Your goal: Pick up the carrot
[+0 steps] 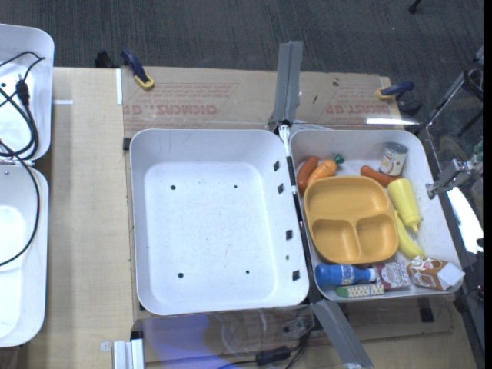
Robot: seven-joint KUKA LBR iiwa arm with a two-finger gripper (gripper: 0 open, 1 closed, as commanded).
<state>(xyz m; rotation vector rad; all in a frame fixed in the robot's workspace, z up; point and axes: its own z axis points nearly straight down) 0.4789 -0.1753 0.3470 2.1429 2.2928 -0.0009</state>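
1. Carrot (323, 169) lay in the right bin (430, 148), at about 11 o'clock from the yellow divided plate (350, 217), its green tip pointing toward 2 o'clock and its body touching or just over the plate's rim
2. Just beside it, toward 9 o'clock, lay a reddish-orange piece (306, 174) of similar shape, squeezed between the carrot and the bin's inner wall; the two looked close enough that a grasp could take the wrong one
3. Gripper (450, 181) sat at the bin's 3 o'clock edge, well apart from the carrot and with the plate between them; whether it was open or closed could not be told, and nothing was seen in its hold
4. Other things crowded the plate because it took up most of the bin: a small can (393, 160) at 1 o'clock, a yellow bottle (405, 202) and a banana (409, 244) at 3 o'clock, a blue bottle (344, 274) and a carton (434, 274) along 5 to 6 o'clock
5. Left bin (207, 221) lay alongside at 9 o'clock, the likely place for a picked item
6. Judgement: the pick had not begun; the approach would need to cross toward 10 o'clock and descend with the jaws set across the carrot's width, clear of the rim and its neighbour
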